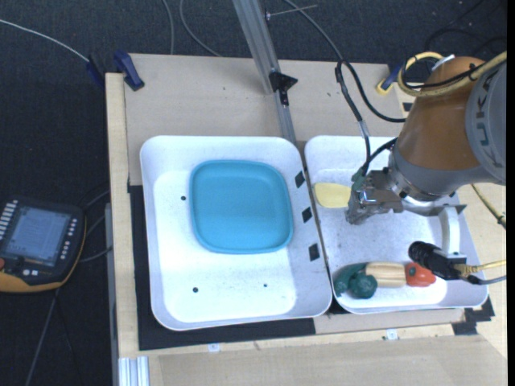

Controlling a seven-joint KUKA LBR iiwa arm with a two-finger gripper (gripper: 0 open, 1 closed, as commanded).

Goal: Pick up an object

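From the overhead camera view, the claw [360, 207] hangs low in the right bin [346, 153], just beside a pale yellow object [329, 194] near the bin's left wall; whether it is released or clenched I cannot tell. Likely it is lining up on that piece. Along the bin's near edge lie a dark green object [355, 283], a wooden piece [387, 274] and a red piece [419, 276], close together. The left bin [161, 215] carries a blue plate [241, 206], lying flat.
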